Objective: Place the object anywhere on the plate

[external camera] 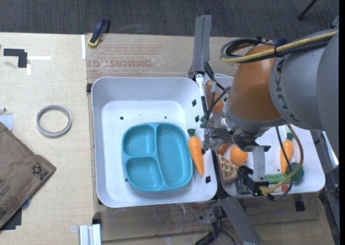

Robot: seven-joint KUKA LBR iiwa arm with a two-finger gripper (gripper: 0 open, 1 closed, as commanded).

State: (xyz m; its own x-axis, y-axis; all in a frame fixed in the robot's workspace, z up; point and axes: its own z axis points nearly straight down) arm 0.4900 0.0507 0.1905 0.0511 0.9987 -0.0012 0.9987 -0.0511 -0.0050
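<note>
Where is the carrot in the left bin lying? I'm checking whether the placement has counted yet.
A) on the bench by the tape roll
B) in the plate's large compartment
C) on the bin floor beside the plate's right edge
C: the carrot lies on the white bin floor, along the right edge of the blue plate, not in any compartment.

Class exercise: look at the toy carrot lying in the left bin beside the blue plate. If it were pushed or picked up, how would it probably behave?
The carrot is tapered and round-bodied, so a sideways push would probably roll it in a curve. Its smooth, glossy-looking skin suggests stiff plastic that could slip from a pinch. It lies against the plate rim, which may stop it rolling that way.
</note>
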